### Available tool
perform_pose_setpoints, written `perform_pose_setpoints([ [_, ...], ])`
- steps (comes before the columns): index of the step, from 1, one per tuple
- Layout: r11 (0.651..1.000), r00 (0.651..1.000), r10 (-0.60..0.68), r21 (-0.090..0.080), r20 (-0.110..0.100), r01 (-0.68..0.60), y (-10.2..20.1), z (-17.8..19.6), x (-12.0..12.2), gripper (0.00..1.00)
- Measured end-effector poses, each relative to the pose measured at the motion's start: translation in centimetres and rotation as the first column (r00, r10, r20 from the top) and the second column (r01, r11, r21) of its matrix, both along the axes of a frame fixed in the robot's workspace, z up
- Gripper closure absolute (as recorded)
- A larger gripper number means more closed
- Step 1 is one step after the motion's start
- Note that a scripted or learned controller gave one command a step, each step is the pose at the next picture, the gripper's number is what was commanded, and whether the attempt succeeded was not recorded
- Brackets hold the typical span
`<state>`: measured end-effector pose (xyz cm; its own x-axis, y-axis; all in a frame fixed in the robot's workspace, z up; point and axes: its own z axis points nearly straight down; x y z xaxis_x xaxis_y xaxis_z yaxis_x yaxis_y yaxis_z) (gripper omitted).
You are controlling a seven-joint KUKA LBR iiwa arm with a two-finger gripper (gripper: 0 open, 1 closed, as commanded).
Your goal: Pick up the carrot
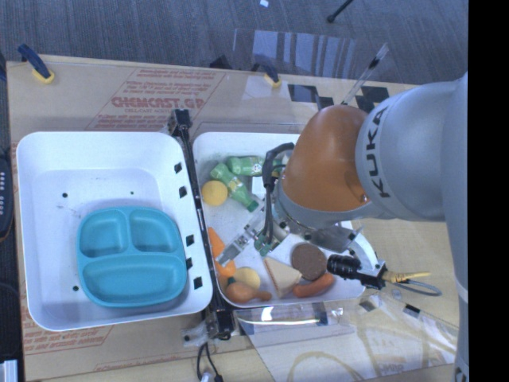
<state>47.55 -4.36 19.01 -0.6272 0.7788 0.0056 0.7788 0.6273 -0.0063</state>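
The carrot is an orange stick lying along the left wall of the right bin, near its front. My gripper hangs low over the bin floor just right of the carrot, under the arm's orange wrist band. It looks open, and I see nothing held between its fingers. The left fingertip is right beside the carrot; whether it touches is unclear. The arm hides the right part of this bin.
Around the gripper lie a yellow lemon, green items, a brown disc, a beige wedge, a yellow piece and an orange sausage. The left bin holds a blue divided plate.
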Motion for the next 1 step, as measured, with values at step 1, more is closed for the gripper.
perform_pose_setpoints([
  [1,0.998,0.998,-0.056,-0.004,0.005,0.056,-3.42,0.17,2.65,0.00],
])
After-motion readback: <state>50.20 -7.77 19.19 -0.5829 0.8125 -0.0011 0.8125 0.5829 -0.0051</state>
